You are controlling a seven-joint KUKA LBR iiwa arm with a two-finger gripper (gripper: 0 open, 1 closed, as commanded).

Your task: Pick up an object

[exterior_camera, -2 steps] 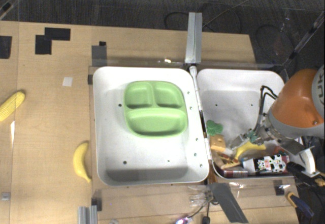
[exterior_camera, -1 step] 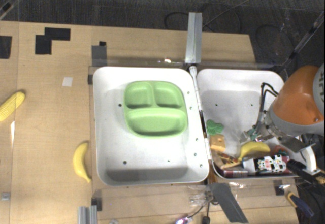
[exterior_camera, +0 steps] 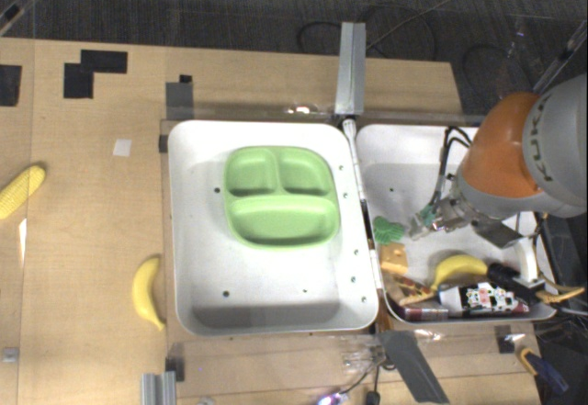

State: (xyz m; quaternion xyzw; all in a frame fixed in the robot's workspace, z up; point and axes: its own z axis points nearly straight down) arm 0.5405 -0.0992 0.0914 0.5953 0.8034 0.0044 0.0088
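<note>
The left bin (exterior_camera: 188,238) offered open white floor along its near and left sides, while a green divided plate (exterior_camera: 279,194) took up its middle and far part. In the right bin (exterior_camera: 397,148) the far-left floor lay bare. Its near edge was crowded: a banana (exterior_camera: 457,268), a tan block (exterior_camera: 393,258), a green piece (exterior_camera: 387,231) and a dark bottle (exterior_camera: 482,299). The arm (exterior_camera: 514,160) overhung that bin's right side.
</note>
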